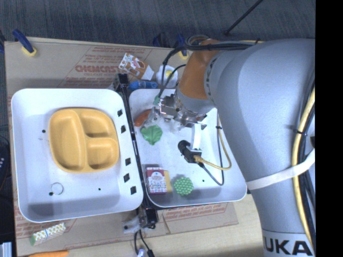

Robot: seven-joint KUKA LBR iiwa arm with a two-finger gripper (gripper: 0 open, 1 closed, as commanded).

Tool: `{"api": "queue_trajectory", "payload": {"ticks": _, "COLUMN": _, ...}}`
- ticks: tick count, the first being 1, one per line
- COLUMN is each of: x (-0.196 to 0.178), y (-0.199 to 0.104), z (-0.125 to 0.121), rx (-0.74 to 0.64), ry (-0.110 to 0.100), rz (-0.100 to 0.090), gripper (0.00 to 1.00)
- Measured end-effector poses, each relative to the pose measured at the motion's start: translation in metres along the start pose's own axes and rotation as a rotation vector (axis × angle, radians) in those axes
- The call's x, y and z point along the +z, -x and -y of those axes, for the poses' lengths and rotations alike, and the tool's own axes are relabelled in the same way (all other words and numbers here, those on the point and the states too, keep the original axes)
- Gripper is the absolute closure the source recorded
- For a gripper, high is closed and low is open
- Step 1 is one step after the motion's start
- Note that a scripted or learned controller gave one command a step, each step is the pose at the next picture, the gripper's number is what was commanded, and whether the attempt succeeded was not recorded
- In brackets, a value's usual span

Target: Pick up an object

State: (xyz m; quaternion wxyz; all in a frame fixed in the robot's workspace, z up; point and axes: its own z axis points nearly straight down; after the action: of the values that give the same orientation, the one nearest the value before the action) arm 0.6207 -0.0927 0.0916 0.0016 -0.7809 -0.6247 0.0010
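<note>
Holding yellow tray: left bin | right bin: carton, perhaps lettuce

Bench (cardboard-covered) under two bins

The arm is a bulky, smooth grey casing, rounded like a barrel, with black "UKA" lettering at its base. An orange band rings it above the wrist — black cables loop there. A yellow cable and white strap show too.

Yellow tray, green ball (dotted), red box, white bins.
</note>
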Motion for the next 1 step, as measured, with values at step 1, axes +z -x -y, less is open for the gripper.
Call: {"api": "queue_trajectory", "payload": {"ticks": 1, "x": 0.0000, "y": 0.0000, "z": 0.0000, "rx": 0.000, "ry": 0.000, "rz": 0.000, "gripper": 0.00}}
